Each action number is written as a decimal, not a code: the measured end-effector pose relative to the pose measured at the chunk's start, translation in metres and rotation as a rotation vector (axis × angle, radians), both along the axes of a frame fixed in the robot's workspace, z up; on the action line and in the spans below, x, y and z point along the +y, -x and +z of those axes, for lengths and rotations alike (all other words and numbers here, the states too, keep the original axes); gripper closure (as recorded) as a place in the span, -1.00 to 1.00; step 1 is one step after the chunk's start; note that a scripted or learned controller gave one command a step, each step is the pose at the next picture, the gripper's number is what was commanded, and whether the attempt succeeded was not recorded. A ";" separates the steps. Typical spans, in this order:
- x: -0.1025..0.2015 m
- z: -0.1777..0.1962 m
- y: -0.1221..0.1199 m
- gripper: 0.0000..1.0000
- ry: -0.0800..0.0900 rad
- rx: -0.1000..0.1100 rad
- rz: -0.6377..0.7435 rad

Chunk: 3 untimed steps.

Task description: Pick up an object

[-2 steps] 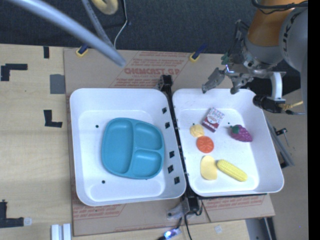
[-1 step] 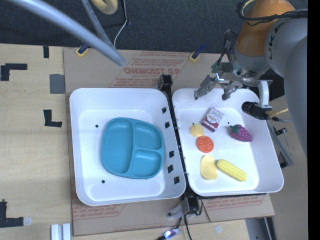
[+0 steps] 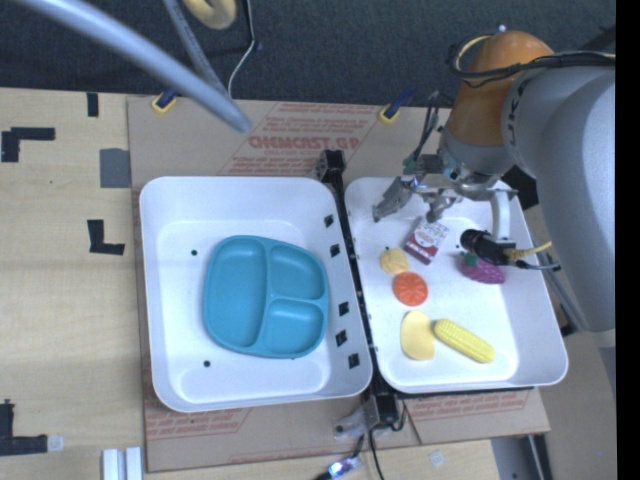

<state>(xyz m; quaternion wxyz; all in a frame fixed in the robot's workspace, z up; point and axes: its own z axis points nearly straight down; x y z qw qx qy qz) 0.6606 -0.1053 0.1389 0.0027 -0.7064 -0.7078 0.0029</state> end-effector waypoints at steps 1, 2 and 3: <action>0.000 -0.049 -0.002 -1.00 0.004 -0.013 0.001; 0.001 -0.035 -0.004 1.00 0.004 -0.020 0.003; 0.002 0.029 -0.002 1.00 0.000 -0.013 0.000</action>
